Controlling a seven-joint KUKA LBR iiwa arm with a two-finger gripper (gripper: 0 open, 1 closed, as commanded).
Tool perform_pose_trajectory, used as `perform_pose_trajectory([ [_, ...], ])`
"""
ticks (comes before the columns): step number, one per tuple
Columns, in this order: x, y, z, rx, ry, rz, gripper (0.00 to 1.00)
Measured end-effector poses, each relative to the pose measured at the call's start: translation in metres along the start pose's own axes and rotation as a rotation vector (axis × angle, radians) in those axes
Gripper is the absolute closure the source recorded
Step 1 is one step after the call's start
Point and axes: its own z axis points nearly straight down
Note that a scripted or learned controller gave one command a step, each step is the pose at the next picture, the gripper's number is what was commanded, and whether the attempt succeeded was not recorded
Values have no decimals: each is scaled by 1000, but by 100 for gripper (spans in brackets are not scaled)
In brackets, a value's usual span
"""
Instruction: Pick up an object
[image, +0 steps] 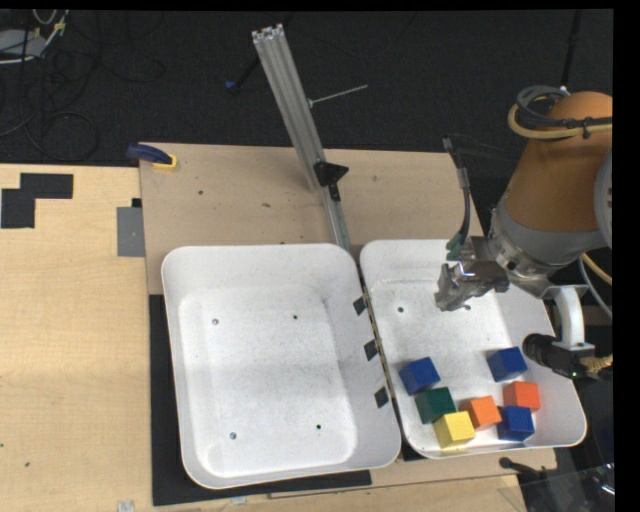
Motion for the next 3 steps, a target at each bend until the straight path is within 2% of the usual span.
perform_pose_trajectory([
  [2, 94, -5, 13, 1, -1, 0, 100],
  [3, 138, -17, 40, 3, -1, 1, 100],
])
